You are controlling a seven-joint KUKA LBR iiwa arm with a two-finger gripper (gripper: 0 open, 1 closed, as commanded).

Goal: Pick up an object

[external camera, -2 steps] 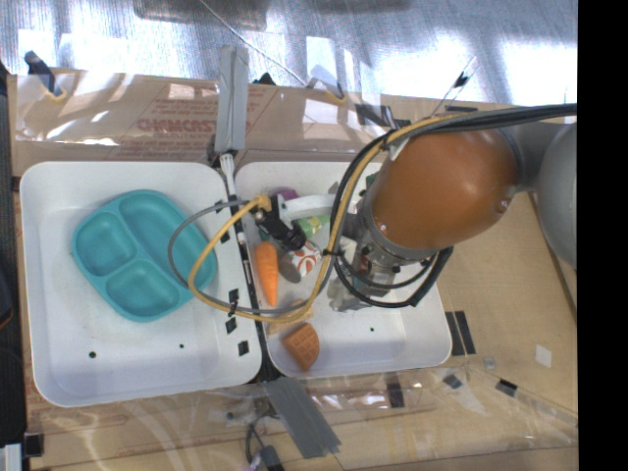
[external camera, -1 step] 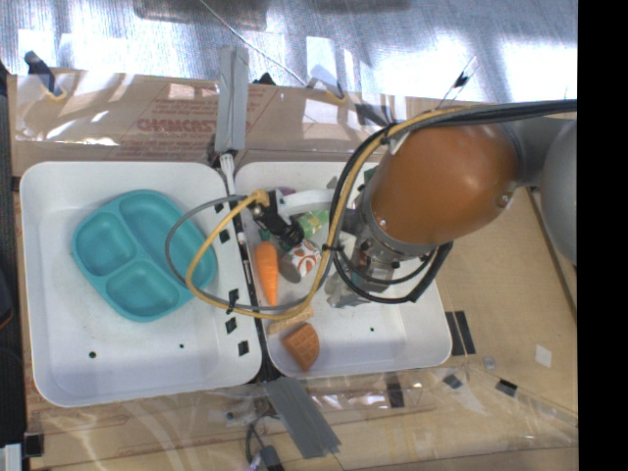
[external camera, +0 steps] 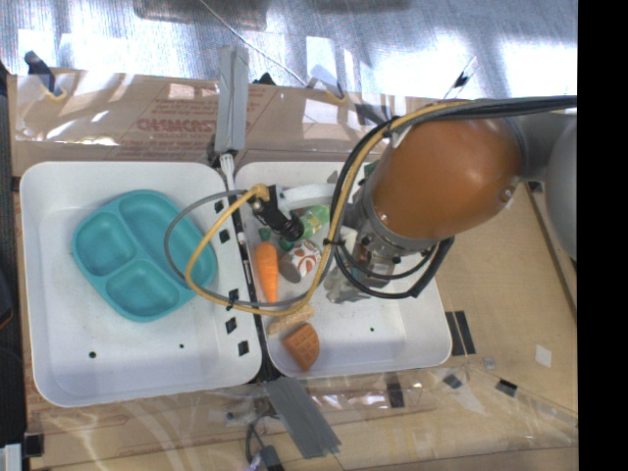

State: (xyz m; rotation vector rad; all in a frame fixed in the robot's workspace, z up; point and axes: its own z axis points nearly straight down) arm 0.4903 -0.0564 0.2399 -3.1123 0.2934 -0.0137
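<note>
The right bin [external camera: 412, 337] holds several small items along its left side. An orange carrot [external camera: 266, 271] lies lengthwise near the divider. Below it sit a tan cracker-like piece [external camera: 292, 320] and an orange-brown wedge [external camera: 303, 345]. A white and brown rounded object [external camera: 302, 260] and a green item [external camera: 316, 222] lie by the arm's wrist. The arm's orange band [external camera: 444, 180] hangs over the bin's middle and hides most of the gripper [external camera: 340, 285], which sits low just right of the white and brown object.
The left bin [external camera: 59, 361] holds a teal divided plate [external camera: 137, 253]. Yellow and grey cables [external camera: 201, 253] loop from the wrist across the divider onto the plate's right edge. A cardboard sheet [external camera: 147, 116] lies behind the bins.
</note>
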